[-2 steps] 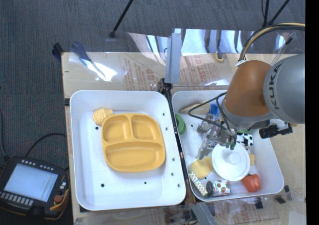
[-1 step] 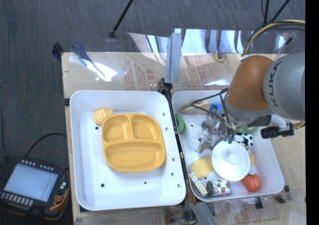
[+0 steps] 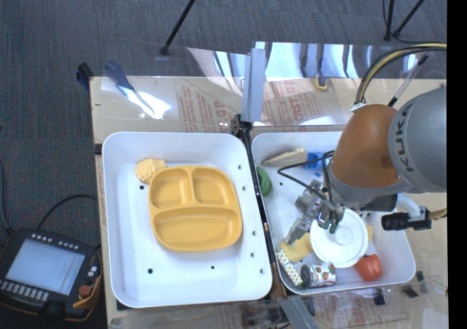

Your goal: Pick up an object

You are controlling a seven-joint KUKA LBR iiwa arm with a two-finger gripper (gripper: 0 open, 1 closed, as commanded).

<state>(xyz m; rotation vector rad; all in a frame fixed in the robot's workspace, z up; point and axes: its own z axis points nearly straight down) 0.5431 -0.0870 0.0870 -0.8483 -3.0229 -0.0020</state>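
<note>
You see the gripper [image 3: 310, 219] low in the right bin [image 3: 406, 258], beside the white lid [image 3: 343, 238]; its jaws' state you cannot tell

Counter with two white bins

The counter [image 3: 146, 101] is covered by printed cardboard under clear film; the left bin [image 3: 117, 211] and right bin [image 3: 398, 254] are set side by side toward its front edge, touching at the middle.

left bin [image 3: 117, 247] holds a divided plate [image 3: 195, 207] — right bin [image 3: 405, 258] holds a lid [image 3: 340, 240], can [image 3: 319, 274].
</note>
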